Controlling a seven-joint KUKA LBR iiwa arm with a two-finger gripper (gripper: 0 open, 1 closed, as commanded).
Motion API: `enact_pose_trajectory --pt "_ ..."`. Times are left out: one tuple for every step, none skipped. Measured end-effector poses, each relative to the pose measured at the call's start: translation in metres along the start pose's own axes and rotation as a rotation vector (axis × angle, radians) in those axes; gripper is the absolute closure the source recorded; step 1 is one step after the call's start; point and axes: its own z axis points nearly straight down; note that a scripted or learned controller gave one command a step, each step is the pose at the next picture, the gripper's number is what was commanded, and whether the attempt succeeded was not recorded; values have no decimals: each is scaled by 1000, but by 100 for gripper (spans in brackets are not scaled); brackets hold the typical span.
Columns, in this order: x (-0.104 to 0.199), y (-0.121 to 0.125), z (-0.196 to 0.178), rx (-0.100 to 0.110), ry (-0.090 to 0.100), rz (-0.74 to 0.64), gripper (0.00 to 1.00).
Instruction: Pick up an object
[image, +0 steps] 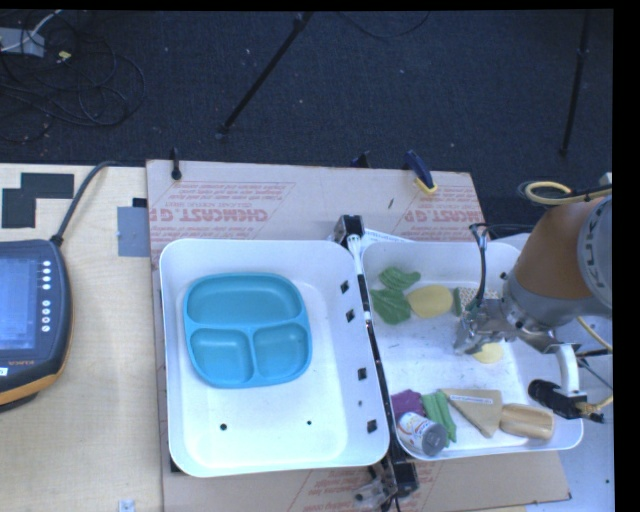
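The gripper (478, 338) is down in the right bin (440, 385), right on top of a small yellow piece (489, 352), looks like toy food. Can't tell how far the jaws are open or if they've got it. Probably light, hard, slick plastic, so pinching across its rounded middle seems safest. Nearby: a yellow lemon-ish thing (431, 300), green leafy bits (393, 295), a tan wedge (478, 408). Left bin (260, 440) holds a smooth blue divided plate (246, 329).

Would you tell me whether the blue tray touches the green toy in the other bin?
Apart: the camera view shows the blue tray in the left bin, the green toy beyond the divider.
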Motion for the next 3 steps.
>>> enact_pose_trajectory --pt "3 2 0 -2 1 -4 0" --pt "16 85 -1 -6 1 -11 0" --pt "82 82 1 1 3 -12 0"
